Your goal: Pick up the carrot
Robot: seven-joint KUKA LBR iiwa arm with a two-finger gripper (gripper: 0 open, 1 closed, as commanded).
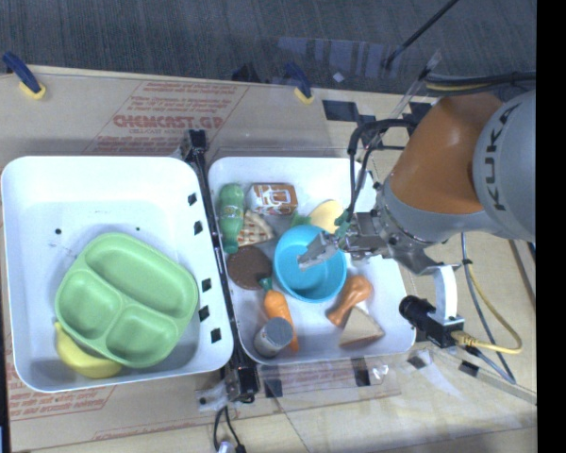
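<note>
Orange carrot (277,307) lies below-left of the end effector (313,251), whose grip state I cannot tell.

Brightness: the bench was evenly and brightly lit from above.
Shadows: soft shading was cast inside the shallow white left bin (38,281).
Sharpness: slight overall softness was seen; fine print stayed blurred.

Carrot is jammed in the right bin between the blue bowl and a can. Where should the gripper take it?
Probably at the carrot's exposed orange upper end, coming straight down. Its lower end sits against the grey can, and the blue bowl crowds its right, so close the gripper across the carrot's narrow width.
</note>
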